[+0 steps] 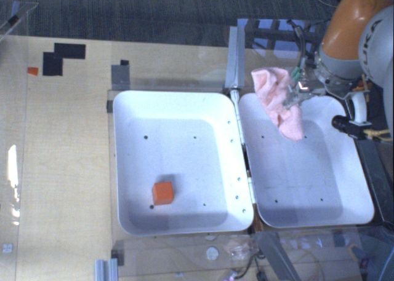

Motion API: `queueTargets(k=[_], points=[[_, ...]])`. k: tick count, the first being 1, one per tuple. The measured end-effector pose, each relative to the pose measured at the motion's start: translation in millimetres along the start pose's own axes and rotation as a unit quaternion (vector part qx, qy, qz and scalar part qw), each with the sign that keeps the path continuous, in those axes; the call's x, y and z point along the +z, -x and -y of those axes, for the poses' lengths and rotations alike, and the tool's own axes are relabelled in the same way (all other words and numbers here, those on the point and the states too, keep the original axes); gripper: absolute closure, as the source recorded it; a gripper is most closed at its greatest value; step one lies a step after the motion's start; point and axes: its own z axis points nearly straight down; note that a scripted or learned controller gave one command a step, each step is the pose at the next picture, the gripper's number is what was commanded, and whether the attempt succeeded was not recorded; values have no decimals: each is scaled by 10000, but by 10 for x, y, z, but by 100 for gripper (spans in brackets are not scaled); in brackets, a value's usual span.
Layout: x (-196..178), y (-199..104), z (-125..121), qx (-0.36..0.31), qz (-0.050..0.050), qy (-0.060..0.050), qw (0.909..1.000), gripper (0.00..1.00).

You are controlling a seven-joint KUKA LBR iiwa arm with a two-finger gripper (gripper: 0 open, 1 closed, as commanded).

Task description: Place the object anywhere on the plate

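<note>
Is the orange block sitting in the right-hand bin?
No. The orange block lies in the left bin, near its lower left corner, while the right bin has the pink cloth.

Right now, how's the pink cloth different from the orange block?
The pink cloth is soft, crumpled and hangs from the gripper over the right bin; the orange block is small, rigid and rests on the left bin floor. The cloth is much larger than the block.

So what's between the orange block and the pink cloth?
In the camera view, bare white bin floor and the bins' divider lie between the block and the cloth.
</note>
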Motion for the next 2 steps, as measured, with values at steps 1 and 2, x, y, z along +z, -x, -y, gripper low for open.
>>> queueTargets(k=[1,2], points=[[-327,-11,-19,-42,-2,13,10000,100],[-329,-618,21,-2055,-10,8,9787,100]])
